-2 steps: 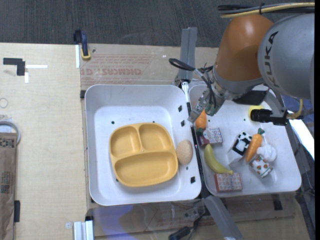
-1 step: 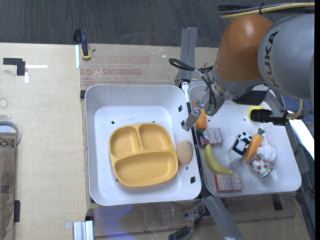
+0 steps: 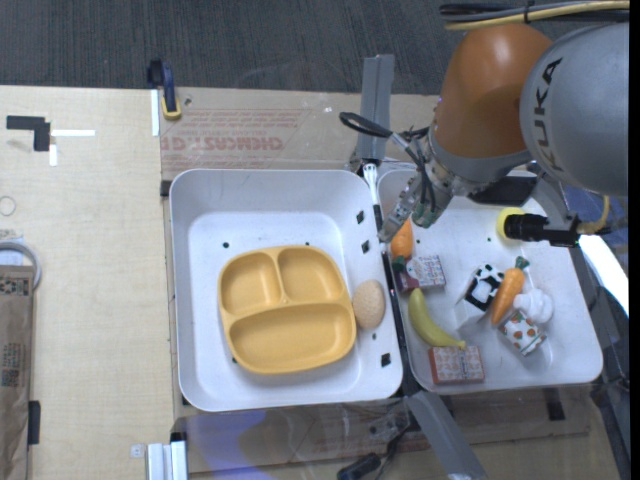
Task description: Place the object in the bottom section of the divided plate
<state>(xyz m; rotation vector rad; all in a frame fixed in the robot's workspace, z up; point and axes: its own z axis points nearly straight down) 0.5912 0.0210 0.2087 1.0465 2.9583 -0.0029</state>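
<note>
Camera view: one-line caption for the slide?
KUKA arm over right bin, claw above small orange item; yellow divided plate and egg in left bin.

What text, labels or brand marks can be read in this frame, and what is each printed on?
"KUKA": on the grey arm housing, running vertically.
"CHEMCUT..." or similar, in red, upside down, uncertain: on the cardboard sheet behind the left bin.
Small printed boxes in the right bin: print too small to read.
Paper bag at the left edge: label blurred.
</note>
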